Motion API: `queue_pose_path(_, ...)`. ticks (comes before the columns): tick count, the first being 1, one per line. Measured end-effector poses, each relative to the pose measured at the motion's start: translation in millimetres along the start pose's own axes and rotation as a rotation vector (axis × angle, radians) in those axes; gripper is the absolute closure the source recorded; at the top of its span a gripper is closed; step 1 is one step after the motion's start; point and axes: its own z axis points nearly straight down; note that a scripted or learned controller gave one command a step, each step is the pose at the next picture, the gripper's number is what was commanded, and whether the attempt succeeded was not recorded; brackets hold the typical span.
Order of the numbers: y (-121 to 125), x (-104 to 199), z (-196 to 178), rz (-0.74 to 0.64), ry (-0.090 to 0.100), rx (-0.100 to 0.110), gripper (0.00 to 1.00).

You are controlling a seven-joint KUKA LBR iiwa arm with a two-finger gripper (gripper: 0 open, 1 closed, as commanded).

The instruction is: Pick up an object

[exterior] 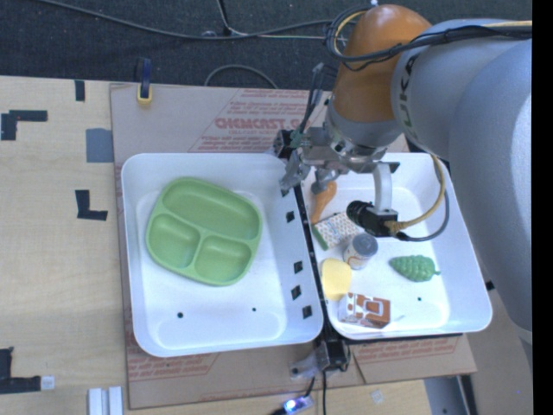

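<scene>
Over right bin: fingers above orange carrot, touching or not unclear; spread indiscernible.

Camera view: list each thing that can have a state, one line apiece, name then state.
green divided plate: lying flat in the left bin, right side up.
carrot: lying in the right bin, under the gripper.
small jar: upright, lid on.
yellow piece: lying flat.
green bumpy piece: lying loose, apart from the rest.
patterned packet: lying flat by the near wall.
</scene>
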Motion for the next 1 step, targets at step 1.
queue_pose_path(1, -12.6, 59.1, -6.6, -0.002, 0.001, 0.0, 1.0)
